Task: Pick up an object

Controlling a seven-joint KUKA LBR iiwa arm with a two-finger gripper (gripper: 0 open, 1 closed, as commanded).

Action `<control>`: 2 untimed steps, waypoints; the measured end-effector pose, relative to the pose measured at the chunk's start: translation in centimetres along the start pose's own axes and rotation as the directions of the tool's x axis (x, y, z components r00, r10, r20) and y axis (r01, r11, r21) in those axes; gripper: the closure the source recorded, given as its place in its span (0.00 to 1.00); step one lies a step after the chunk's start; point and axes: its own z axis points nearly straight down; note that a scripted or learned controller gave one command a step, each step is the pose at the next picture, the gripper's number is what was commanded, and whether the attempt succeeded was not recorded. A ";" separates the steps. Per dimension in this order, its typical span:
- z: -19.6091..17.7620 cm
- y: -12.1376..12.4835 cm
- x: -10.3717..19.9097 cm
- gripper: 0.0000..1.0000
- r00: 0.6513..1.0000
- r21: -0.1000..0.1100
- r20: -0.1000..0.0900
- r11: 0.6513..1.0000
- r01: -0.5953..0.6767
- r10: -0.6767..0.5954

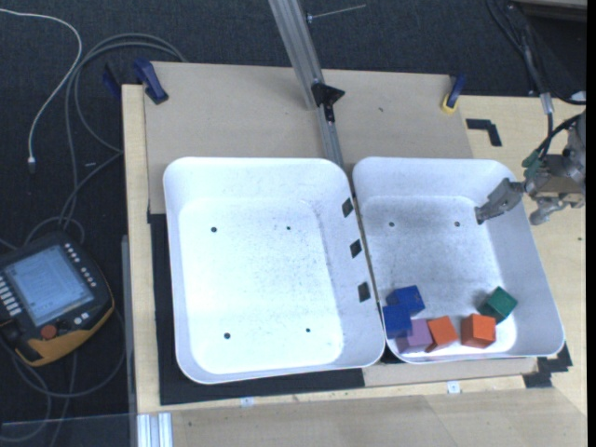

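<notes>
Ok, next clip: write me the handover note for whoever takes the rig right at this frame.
Hand: fingers spread open, nothing between them, up at the right bin's far right rim.
Objects: all in the right bin's near corner. Two blue blocks, a purple block, two orange blocks in a row along the near wall, a green block a little apart towards the right wall.
Done: no grasp yet.
Left: move the hand over the cluster, descend, close on one block and lift. The green one looks easiest, since it stands freest.
</notes>
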 end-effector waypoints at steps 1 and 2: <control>18.9 -3.5 8.8 0.00 1.000 0.012 -0.004 1.000 0.002 -0.002; 17.3 -3.2 8.5 1.00 1.000 -0.002 0.000 1.000 0.000 0.000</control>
